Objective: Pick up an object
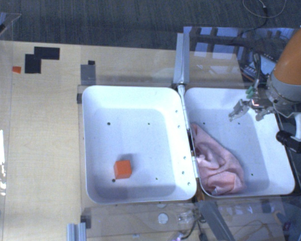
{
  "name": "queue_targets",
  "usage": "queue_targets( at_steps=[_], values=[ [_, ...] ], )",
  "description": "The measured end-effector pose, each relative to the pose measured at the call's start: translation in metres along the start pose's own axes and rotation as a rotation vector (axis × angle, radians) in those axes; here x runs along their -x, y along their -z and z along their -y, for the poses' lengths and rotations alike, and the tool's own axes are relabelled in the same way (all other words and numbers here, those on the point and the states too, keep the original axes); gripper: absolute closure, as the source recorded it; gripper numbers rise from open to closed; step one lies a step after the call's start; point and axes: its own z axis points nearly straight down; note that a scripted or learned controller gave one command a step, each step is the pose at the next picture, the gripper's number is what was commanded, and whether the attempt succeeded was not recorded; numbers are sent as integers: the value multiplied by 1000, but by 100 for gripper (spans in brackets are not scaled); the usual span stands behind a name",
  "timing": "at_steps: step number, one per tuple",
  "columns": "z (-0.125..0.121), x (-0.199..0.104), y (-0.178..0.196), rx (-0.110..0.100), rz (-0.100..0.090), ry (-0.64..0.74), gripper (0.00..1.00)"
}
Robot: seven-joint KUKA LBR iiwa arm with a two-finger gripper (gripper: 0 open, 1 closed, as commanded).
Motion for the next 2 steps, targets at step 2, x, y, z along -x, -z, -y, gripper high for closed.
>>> queue_targets(
  at_steps=[2],
  values=[
    [84,0,-107,15,3,54,0]
  ],
)
